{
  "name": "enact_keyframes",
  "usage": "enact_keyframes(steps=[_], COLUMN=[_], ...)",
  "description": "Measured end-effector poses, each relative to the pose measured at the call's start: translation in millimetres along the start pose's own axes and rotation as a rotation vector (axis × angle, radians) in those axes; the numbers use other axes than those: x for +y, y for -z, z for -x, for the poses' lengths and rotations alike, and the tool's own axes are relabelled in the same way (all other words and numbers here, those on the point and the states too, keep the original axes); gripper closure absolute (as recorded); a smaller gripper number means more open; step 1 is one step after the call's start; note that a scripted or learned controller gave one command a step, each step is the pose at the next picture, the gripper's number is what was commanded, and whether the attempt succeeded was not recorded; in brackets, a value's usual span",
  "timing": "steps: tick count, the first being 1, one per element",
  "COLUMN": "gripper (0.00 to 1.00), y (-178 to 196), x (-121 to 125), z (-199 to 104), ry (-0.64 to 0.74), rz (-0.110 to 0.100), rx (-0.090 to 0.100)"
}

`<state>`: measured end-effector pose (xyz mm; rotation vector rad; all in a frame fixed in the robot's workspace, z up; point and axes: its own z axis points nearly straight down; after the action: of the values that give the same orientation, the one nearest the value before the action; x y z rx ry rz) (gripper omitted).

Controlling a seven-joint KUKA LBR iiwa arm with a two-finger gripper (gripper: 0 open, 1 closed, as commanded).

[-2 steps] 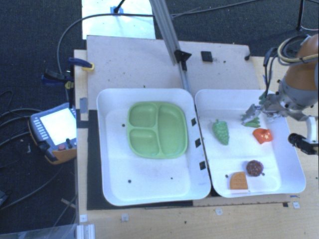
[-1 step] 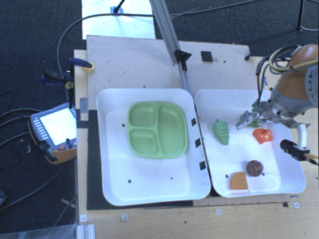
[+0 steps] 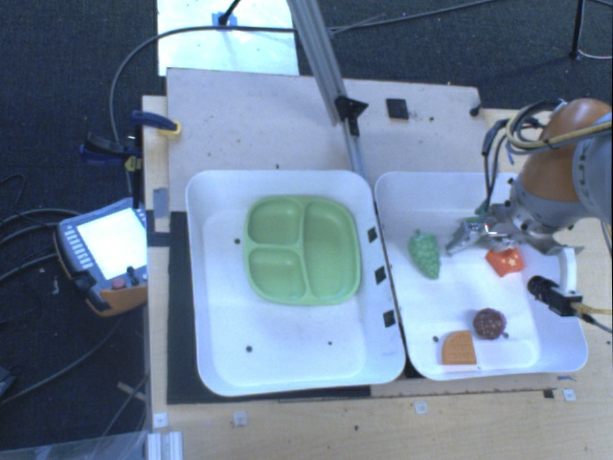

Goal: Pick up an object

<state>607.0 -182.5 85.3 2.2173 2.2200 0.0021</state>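
Observation:
My gripper hangs low over the middle of the right bin. A green lumpy object lies just to its left, and a red-orange block lies just to its right, under the wrist. Nearer the front of this bin sit a dark brown round object and an orange square piece. Nothing shows held in the gripper.
A green divided plate lies in the left bin. A ridge where the two bins meet runs between them. A metal pole slants across the back of the bench.

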Motion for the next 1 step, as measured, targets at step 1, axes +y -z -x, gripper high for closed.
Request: enact_keyframes(steps=[1], gripper=[1.00], y=[14.3], x=[2.5], z=[1.1], ry=[0.001], rz=[0.008], rx=[-0.004])
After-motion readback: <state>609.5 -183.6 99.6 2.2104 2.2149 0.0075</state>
